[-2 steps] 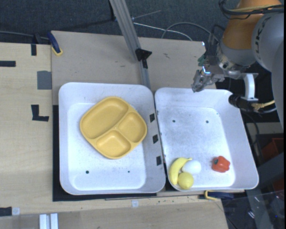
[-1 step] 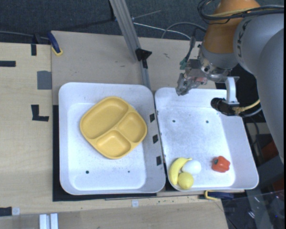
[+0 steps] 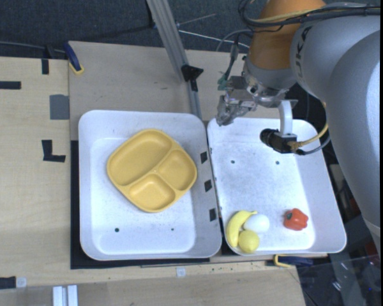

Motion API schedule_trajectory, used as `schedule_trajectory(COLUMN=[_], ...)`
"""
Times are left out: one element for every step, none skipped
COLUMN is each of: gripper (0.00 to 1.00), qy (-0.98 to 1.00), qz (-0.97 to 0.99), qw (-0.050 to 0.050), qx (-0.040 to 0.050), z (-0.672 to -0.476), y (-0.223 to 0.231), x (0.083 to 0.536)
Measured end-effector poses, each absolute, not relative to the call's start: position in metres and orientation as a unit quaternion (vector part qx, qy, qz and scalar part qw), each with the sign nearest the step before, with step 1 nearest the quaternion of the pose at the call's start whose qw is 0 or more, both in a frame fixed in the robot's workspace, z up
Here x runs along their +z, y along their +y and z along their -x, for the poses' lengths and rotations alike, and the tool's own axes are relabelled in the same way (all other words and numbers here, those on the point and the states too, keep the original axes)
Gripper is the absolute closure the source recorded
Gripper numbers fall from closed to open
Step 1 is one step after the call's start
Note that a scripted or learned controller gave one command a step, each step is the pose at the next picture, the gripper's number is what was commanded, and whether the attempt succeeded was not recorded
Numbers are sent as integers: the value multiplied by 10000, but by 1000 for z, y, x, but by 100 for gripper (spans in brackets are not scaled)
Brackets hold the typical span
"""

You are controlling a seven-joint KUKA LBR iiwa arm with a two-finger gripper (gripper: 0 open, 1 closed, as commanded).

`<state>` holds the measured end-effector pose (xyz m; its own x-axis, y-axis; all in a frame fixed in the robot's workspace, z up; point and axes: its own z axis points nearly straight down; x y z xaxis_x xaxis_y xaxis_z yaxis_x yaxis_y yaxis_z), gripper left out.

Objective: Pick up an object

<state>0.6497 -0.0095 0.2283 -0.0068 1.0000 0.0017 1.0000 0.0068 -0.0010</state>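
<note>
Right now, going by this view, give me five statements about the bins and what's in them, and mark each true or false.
1. The yellow tray lies in the left bin. True.
2. The red pepper sits in the left bin. False: it is in the right bin, near its front right corner.
3. The banana, egg and lemon are clustered together at the right bin's front left corner. True.
4. The gripper holds the pepper. False: the gripper is at the far left corner of the right bin, well apart from the pepper, with nothing visible between its fingers.
5. The tray has a single undivided compartment. False: ridges split it into three compartments.
</note>
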Motion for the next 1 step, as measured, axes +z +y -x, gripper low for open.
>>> schedule_trajectory(gripper=[100], qy=[-7099], qz=[7043], qw=[16], qx=[-2], z=[-638], y=[52], x=[235])
